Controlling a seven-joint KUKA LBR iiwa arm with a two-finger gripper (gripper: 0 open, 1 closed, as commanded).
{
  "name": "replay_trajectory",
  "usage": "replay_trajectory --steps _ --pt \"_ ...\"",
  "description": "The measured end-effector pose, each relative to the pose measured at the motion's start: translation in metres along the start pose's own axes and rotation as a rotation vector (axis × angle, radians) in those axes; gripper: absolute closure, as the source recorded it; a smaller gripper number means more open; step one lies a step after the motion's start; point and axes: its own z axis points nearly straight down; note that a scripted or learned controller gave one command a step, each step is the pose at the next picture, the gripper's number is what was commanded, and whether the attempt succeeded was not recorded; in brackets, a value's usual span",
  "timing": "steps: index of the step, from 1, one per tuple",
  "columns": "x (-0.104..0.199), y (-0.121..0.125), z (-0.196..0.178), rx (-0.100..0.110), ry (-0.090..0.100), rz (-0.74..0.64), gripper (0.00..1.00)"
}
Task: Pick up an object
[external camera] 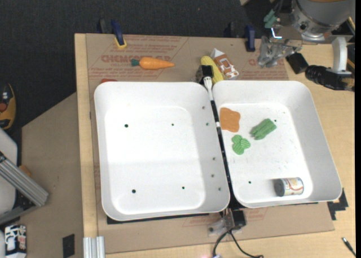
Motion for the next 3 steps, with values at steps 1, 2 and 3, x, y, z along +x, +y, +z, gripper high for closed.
replay_trajectory --steps 1,2,3 --pt "0.056 0.010 -0.034 -0.001 0.001 0.000 1.00" --pt "0.125 0.024 0.021 0.012 0.002 0.000 1.00" --pt "0.207 0.026 -0.096 -0.007 0.004 -0.001 1.00"
